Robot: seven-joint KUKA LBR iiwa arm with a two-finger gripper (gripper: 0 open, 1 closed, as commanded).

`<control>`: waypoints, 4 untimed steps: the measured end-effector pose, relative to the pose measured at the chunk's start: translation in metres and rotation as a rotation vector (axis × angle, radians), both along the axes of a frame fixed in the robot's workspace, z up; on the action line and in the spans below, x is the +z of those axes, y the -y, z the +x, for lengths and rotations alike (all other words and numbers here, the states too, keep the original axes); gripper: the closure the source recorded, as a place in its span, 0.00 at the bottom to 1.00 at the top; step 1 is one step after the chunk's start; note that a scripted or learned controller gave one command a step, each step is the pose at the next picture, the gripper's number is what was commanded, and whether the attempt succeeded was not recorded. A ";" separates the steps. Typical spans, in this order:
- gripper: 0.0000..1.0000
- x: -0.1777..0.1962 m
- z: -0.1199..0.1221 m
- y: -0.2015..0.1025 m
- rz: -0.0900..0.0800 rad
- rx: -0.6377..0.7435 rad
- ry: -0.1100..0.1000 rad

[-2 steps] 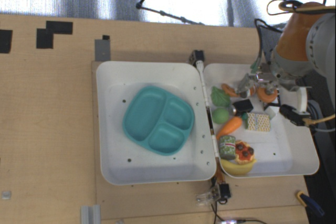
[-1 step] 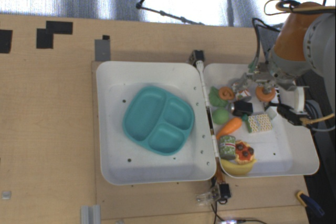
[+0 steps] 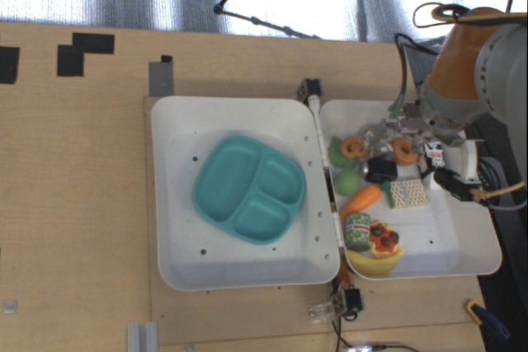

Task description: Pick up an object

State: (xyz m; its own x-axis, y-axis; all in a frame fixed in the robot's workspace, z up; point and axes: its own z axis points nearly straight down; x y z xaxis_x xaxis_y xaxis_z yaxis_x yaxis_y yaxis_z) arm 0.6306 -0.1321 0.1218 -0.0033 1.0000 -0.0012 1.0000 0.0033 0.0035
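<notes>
Small toys sit clustered in the right bin (image 3: 462,255): carrot (image 3: 361,198), green ball (image 3: 347,181), banana (image 3: 373,263), checkered block (image 3: 408,194), orange rings. Gripper (image 3: 381,169) hangs low over that pile, w/ dark tip by the carrot; grip state can't be told. Left of the right bin, the left bin (image 3: 173,260) holds a teal tray (image 3: 249,188).

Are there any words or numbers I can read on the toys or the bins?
No text can be read.
Small white tag with red and dark marks, near the pincer in the right bin: too small and blurred to read.
Teal divided plate in the left bin: no writing.
</notes>
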 end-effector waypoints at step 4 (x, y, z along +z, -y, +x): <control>1.00 0.159 -0.004 0.016 -0.002 0.010 0.009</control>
